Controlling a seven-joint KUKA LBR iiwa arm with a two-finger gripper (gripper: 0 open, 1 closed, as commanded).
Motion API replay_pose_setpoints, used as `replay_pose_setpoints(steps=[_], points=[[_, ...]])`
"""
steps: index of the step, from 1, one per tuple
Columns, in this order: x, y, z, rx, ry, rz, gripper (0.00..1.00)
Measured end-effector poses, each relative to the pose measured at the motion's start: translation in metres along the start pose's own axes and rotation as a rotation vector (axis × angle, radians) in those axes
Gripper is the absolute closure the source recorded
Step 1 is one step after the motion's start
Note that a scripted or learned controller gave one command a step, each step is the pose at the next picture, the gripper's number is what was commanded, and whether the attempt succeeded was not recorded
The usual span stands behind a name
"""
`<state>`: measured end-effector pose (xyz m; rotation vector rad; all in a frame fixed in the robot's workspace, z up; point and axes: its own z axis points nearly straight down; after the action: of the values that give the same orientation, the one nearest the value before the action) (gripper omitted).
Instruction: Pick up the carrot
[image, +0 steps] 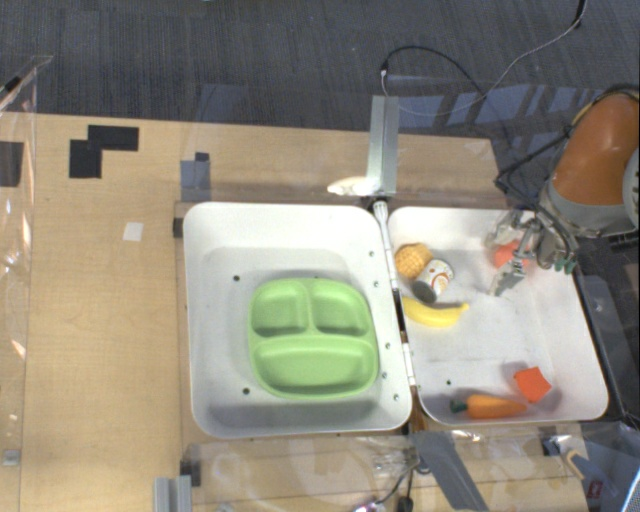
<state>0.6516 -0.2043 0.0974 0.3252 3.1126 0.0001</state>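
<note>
The carrot (490, 406), orange with a green stub at its left end, lies along the front wall of the right bin (590, 330). My gripper (508, 258) hangs over the back right part of that bin, well behind the carrot and apart from it. A small orange-red patch shows right at the gripper; I cannot tell whether it is an object or part of the hand.
An orange block (532, 383) sits just right of and behind the carrot. A banana (435, 313), a small can (436, 277) and a round yellow-orange ball (411, 260) lie by the bin's left wall. The left bin (200, 300) holds a green divided plate (313, 336).
</note>
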Motion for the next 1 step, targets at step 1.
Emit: replay_pose_setpoints(steps=[1], points=[[-0.0106,0.0019,-0.0311,-0.001,-0.001,-0.516,0.00]])
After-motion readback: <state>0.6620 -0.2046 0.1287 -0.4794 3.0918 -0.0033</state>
